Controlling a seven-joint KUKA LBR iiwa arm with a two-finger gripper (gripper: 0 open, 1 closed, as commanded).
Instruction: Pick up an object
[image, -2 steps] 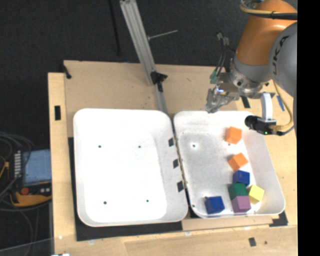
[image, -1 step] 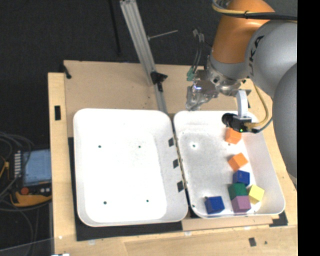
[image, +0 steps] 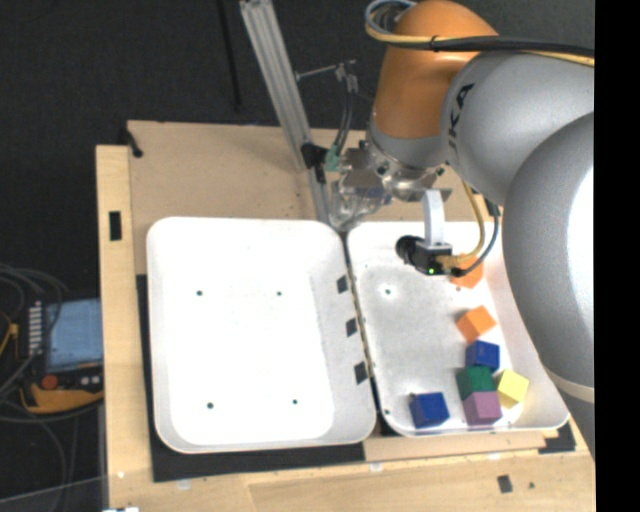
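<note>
Several small blocks lie in the right bin (image: 400, 330), grouped toward its near right corner. They are an orange block (image: 477, 322), a blue block (image: 483, 354), a green block (image: 476, 381), a yellow block (image: 513, 386), a purple block (image: 483, 407) and a second blue block (image: 430, 409). Another orange piece (image: 468, 276) peeks out from under the arm at the bin's right side. My gripper (image: 346, 210) hangs at the far end of the ridge between the two bins, well away from the blocks. I see nothing held in it.
The left bin (image: 240, 330) sits beside the right one. A slanted metal post (image: 280, 90) rises behind the gripper. A small black unit with a green light (image: 428, 256) hangs from the wrist over the right bin. The arm's grey body (image: 540, 180) overhangs the right side.
</note>
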